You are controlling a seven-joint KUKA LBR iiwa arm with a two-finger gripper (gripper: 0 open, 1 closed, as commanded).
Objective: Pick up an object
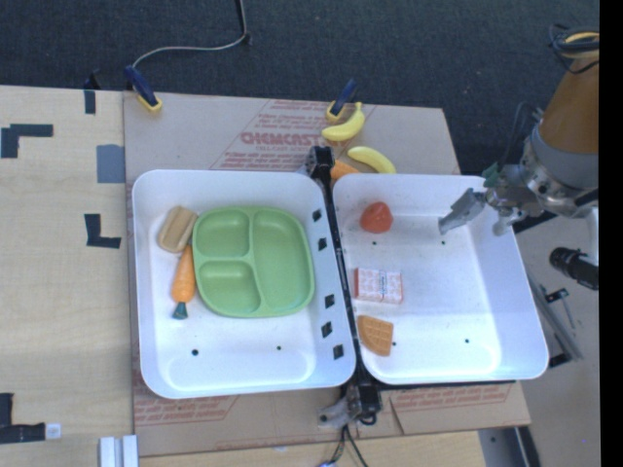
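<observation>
Lettering in red on the cardboard sheet [282, 139] under the bins reads "CHEMCAST", printed slantwise above the left bin [151, 290]; smaller print runs along the sheet's lower edge but is too small to read. The flat packet [378, 285] in the right bin [506, 300] carries red and white markings that cannot be made out either.

The arm's upper part is cut off at the right edge, with its orange band [574, 105] partly showing. The gripper [458, 217] hangs over the right bin's far right portion, and whether its fingers are spread or closed cannot be told; nothing is seen between them. An orange piece [341, 170] is mostly hidden behind the black clamp [319, 159] where the bins meet.

In the right bin lie a red tomato-like piece [377, 217] near the far left corner, the packet just below it with its long axis running left to right, and a tan cracker-like square [376, 334] nearer the front, tilted. The left bin holds a green divided plate [255, 261], a bread slice [176, 229] just beside its left rim, and a carrot [183, 280] lying with its long axis front to back, green stem end toward the front. Two bananas [355, 139] rest on the cardboard behind the bins.
</observation>
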